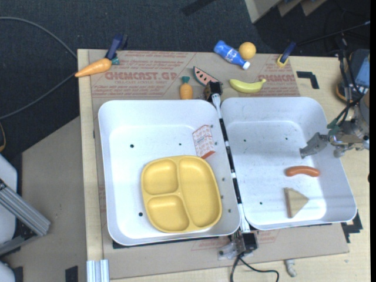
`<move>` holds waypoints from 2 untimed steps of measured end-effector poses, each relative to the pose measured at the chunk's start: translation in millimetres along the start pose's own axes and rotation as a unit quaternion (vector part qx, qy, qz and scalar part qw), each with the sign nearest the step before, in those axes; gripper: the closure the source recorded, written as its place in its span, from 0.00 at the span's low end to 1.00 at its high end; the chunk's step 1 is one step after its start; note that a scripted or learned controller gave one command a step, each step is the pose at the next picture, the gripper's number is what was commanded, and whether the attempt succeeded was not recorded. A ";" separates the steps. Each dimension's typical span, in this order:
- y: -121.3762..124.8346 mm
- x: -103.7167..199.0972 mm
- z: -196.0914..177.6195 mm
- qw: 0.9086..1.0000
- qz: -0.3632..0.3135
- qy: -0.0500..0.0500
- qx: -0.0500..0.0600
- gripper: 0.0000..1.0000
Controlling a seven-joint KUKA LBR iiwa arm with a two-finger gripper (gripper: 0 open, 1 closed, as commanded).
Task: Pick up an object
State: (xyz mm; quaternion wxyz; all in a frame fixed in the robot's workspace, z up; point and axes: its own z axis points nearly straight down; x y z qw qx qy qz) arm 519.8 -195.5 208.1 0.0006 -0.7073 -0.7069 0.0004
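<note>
In the right bin (264,113) lie an orange-red sausage (302,171) and a tan wedge-shaped block (295,201), both near its right wall. My gripper (320,143) hangs over that bin's right side, a little above and to the right of the sausage, with nothing visibly in it. The left bin (123,128) holds a yellow divided plate (180,192) and a small red-and-white carton (203,140) near its right wall.
Behind the bins, on the cardboard, lie a toy carrot (94,68), a blue bottle (230,54), an orange ball (247,50), a banana (247,85), a watermelon slice (201,75) and a small orange piece (186,90). Cables run at the bench's right edge.
</note>
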 end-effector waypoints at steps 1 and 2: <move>-41.2 -0.5 59.9 1.000 0.000 0.000 0.000 0.00; 12.6 -6.0 117.4 1.000 0.000 -0.006 -0.009 0.00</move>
